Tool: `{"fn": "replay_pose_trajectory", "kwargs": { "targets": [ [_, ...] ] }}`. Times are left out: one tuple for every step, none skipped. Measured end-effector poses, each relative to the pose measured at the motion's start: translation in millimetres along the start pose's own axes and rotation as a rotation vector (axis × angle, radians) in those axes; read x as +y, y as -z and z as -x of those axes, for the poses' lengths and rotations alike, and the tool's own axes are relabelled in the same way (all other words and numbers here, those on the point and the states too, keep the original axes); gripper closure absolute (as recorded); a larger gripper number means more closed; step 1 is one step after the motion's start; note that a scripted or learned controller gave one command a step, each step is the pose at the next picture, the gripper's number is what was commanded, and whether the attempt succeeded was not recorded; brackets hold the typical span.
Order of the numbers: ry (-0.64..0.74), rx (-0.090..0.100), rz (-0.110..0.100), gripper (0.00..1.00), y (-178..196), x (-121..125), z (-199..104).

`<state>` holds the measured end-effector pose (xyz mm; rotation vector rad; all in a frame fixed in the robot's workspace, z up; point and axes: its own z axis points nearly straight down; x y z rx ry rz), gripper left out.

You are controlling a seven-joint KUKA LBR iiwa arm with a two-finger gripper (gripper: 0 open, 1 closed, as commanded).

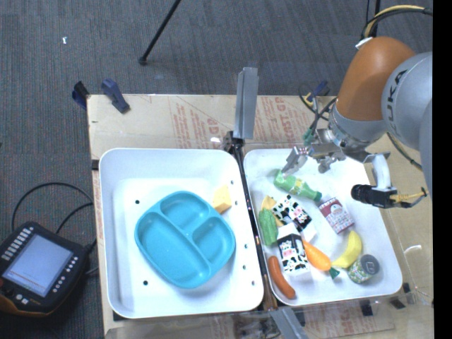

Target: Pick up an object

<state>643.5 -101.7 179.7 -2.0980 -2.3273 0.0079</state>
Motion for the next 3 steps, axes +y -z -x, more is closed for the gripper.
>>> {"fn": "replay_pose_trajectory", "kwargs": {
  "targets": [
    [-0.095,0.000,0.001,0.00,-96,1,-8],
    [-0.099,0.003,-0.008,1.00,-91,-1,-7],
    [-0.279,-0.002,0.001,1.00,40,1,-54]
  ]
}}
